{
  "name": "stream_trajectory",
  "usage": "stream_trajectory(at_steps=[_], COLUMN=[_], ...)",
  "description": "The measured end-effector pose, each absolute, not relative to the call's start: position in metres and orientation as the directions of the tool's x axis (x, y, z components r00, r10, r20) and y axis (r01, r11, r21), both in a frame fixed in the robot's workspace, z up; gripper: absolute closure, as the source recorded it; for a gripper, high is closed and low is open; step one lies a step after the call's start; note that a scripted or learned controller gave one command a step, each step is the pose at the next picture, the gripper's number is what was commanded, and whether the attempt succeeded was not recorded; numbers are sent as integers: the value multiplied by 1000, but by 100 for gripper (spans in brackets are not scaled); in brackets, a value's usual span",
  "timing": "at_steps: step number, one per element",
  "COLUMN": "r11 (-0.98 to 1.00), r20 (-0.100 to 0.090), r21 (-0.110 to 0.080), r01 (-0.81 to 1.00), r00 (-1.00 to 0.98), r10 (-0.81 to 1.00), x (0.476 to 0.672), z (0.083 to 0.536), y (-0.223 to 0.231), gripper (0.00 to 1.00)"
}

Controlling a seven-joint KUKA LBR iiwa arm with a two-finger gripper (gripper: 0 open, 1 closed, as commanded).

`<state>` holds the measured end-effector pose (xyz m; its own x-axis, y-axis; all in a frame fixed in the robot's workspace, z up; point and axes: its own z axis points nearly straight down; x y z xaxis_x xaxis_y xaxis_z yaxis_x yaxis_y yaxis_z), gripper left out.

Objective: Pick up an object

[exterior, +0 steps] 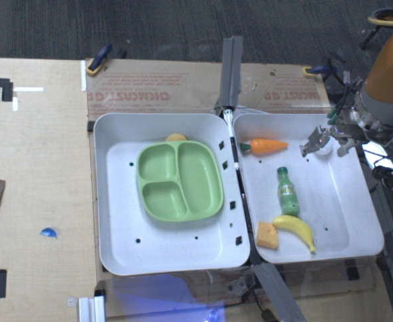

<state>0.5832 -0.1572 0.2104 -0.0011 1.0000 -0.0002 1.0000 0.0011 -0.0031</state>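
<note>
Tool (330, 141) position is above the far right part of the right bin (357, 200), with its two fingers apart and nothing between them. Nearest candidate is the carrot (266, 147), lying to the tool's left at nearly the same depth, long axis running left to right, pointing roughly toward the tool. The green bottle (287, 192) lies nearer the camera and left of the tool, long axis running front to back. Beyond it, the banana (297, 230) and an orange block (267, 236) rest near the bin's front edge. Reaching the carrot likely requires a leftward shift and a descent.
</note>
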Motion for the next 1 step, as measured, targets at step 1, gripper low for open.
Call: stream_trajectory(at_steps=[1], r11=[-29], r20=[-1], r21=[0], r01=[1000], r00=[29], r10=[1000], x=[576], z=[92], y=[-114], gripper=[0])
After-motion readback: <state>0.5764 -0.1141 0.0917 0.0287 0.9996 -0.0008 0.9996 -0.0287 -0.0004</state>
